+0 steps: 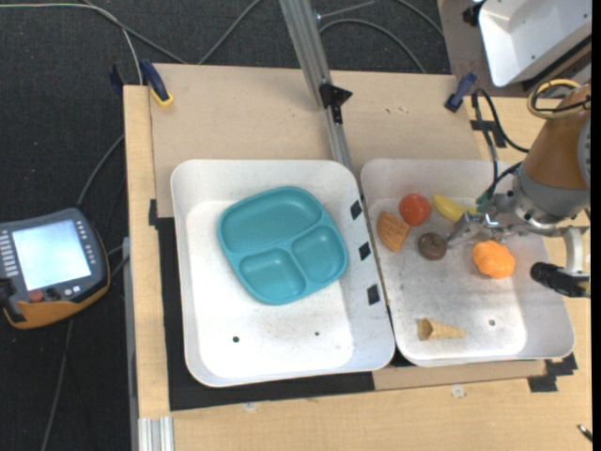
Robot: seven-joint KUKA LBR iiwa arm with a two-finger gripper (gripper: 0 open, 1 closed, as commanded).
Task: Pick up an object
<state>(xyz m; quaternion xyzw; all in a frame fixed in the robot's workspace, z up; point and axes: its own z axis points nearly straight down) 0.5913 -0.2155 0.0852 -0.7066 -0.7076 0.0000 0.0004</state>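
The right bin (pixel 526 341) holds several small items. At its far side, a red tomato (pixel 414 208) sits beside a yellow banana piece (pixel 449 207). An orange-tan bread piece (pixel 393 231) lies at the left wall and a brown ball (pixel 432 245) just right of it. An orange fruit (pixel 493 258) rests mid-right, and a tan cone (pixel 439 328) lies near the front. My gripper (pixel 469 226) hangs low over the bin between the banana piece, the brown ball and the orange fruit, its tip pointing left toward the ball. Nothing is visibly held.
The left bin (pixel 202 346) carries a teal divided plate (pixel 282 244). A metal pole (pixel 315 54) rises behind the bins. A teach pendant (pixel 47 266) lies off the bench at left. Blue clamps (pixel 158 87) sit on the bench's back corners.
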